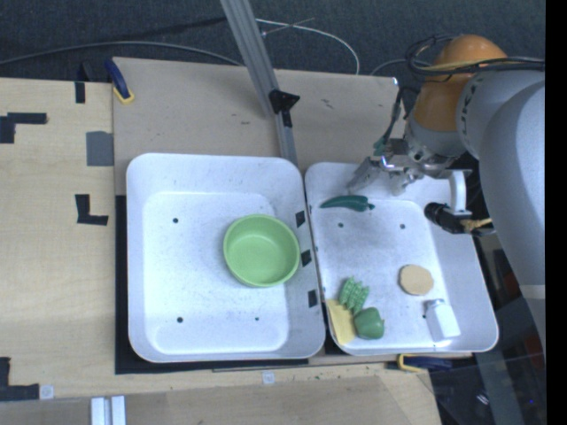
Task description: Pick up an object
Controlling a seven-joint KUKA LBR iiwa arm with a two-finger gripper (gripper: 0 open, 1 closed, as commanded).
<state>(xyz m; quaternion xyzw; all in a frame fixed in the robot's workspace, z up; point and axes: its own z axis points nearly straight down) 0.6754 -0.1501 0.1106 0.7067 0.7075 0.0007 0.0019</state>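
End effector (368, 177) hovers over the right bin's (461, 321) far edge; you cannot tell its state. Count one green bowl (260, 250) in the left bin (159, 264). The arm (496, 113) reaches in, tilted.

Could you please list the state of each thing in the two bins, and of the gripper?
Bowl: upright, alone in the left bin.
Dark green piece: lying flat at the right bin's far edge, just below the gripper.
Tan disc: flat, apart from the rest.
Green toys: resting together at the near left corner.
White piece: lying flat.
Gripper: above the far edge, holding nothing visible.
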